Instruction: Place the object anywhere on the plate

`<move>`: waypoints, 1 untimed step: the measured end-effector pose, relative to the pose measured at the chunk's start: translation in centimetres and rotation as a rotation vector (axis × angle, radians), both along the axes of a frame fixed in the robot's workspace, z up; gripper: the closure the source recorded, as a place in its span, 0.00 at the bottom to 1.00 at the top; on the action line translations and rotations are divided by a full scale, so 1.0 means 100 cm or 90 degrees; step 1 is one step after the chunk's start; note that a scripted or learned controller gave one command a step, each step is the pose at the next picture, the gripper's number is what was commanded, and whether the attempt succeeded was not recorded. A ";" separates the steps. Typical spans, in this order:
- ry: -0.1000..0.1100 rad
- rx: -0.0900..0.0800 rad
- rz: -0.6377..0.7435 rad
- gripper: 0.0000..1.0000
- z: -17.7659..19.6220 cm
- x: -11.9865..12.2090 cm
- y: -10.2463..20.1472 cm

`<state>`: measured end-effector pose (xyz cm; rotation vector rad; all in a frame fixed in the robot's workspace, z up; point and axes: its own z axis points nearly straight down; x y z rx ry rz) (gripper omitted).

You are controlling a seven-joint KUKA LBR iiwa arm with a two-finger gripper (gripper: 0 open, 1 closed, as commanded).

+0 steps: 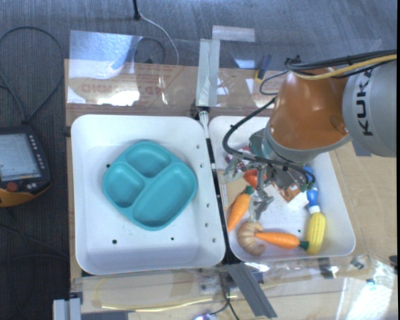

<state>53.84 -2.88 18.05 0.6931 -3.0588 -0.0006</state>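
You are looking at two white bins sitting side by side on the bench. The left bin (87, 245) is holding a teal plate (150, 183) with three compartments, lying flat near the bin's middle, with nothing resting on it.

The right bin (343, 235) is holding the loose items. One carrot (238, 209) is lying tilted against the bin's left side. A second carrot (277, 239) is lying roughly level near the front wall, its thick end touching a tan, croissant-like piece (251, 237). A yellow corn cob (315, 229) is standing along the right side, just beside the second carrot's green tip. A blue-and-white item (311, 193) is sitting just above the corn. Small red and orange pieces are partly hidden under the wrist and I cannot identify them.

The arm is reaching in from the right, its orange band (307, 112) hanging over the right bin. The gripper (259, 202) is pointing down between the two carrots, near the first one. How far the tool is spread, and whether it is gripping anything, I cannot tell.
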 end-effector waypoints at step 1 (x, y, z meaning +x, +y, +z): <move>0.003 -0.001 -0.001 1.00 0.006 0.000 0.000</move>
